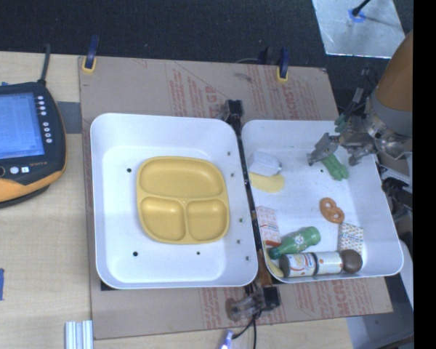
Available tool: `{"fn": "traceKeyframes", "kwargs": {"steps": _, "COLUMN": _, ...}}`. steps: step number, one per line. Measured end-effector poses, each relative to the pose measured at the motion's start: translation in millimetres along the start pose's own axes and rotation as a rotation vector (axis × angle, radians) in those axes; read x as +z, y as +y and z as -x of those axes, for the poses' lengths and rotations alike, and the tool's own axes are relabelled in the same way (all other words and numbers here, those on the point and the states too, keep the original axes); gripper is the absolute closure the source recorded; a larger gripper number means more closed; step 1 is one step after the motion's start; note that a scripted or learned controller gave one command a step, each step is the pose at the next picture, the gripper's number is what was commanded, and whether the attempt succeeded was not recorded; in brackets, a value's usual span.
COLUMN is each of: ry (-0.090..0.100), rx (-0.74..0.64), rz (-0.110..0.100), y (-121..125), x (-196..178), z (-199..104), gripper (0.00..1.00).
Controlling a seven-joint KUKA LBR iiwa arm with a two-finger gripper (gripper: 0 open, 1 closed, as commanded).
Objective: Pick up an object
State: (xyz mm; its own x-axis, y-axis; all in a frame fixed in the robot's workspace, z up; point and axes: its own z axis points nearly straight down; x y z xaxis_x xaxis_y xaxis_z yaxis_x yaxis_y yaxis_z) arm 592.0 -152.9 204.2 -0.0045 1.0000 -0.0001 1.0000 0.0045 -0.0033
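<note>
Presently, the claw [327,153] is found low over the far right part of the right bin [370,267], with its grey fingers spread apart and pointing towards the bin floor. Nothing is seen between them; no object is held. A small green piece [336,168] lies just beside the claw, on its near side, and is judged the likeliest target, since the claw is poised closest to it. Whether it is touched cannot be told.

Further out, a pretzel [331,210] lies alone on the bin floor, well apart from its neighbours, and is judged easy to approach. A pale yellow piece [267,182] and a white lump [266,163] rest together near the bin's left wall. Along the near wall, a green bottle [296,240], a can [309,264] and a patterned packet [350,235] are crowded together, touching; a grasp there is judged liable to be hindered by neighbours and wall.

The left bin [109,195] is seen to hold a yellow divided tray [182,198], set centrally. A handheld control tablet [18,140] rests on the bench to the left, apart from both bins.

The task is judged not yet accomplished.
</note>
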Motion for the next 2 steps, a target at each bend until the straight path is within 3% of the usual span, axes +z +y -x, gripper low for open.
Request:
{"fn": "traceKeyframes", "kwargs": {"steps": 1, "ry": -0.001, "rx": 0.0, "rz": -0.002, "y": -49, "x": 61, "z": 51, "gripper": 0.0}}
{"fn": "traceKeyframes", "kwargs": {"steps": 2, "ry": 0.0, "rx": -0.001, "rz": -0.001, "y": -54, "x": 113, "z": 24, "gripper": 0.0}}
